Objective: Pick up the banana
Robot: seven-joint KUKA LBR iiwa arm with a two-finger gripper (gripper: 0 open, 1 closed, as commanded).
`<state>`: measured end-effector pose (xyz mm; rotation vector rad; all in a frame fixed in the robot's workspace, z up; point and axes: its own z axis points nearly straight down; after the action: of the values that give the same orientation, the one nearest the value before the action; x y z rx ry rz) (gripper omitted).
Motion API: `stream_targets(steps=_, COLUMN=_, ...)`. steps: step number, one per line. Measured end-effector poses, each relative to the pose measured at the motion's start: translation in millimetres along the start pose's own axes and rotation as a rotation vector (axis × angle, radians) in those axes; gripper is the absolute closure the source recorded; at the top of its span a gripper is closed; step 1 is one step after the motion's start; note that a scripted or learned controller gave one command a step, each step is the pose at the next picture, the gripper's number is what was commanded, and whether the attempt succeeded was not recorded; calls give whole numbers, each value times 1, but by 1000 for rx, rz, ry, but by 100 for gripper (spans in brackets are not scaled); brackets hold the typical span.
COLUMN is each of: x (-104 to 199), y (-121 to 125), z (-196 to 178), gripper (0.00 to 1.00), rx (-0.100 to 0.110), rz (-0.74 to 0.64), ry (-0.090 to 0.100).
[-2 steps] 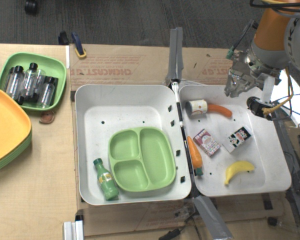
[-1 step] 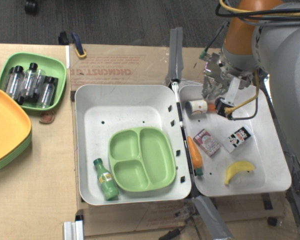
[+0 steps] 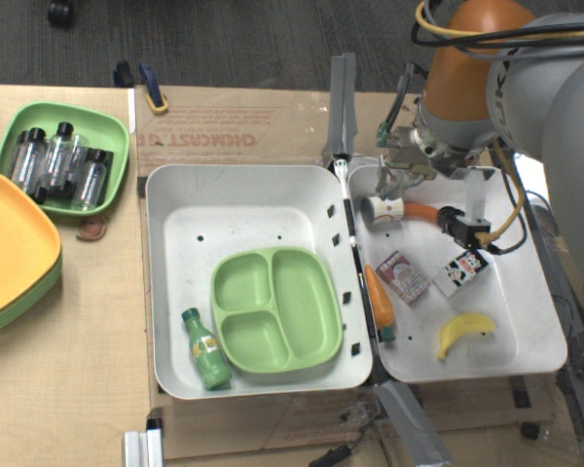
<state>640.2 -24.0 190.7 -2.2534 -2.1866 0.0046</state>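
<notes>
The banana (image 3: 464, 333) was small, bright yellow and curved, lying near the front of the right bin (image 3: 526, 353). Farther back, the end effector (image 3: 397, 178) hung over the bin's far left corner; how far it stood open could not be told.

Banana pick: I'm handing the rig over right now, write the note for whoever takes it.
Tool: at the far end of the right white bin; its finger state can't be read.
Curved yellow banana: lying loose near that bin's near end, apart from the tool.
Also in that bin: orange carrot, small pink card packet.
Done: nothing; the banana is not picked.
Left: move over the banana, grasp, lift.
</notes>
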Motion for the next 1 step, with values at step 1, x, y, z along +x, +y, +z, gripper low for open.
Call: stream_targets(steps=1, x=-21, y=0, z=-95, gripper=100, rx=-1, rz=512, ry=-1)
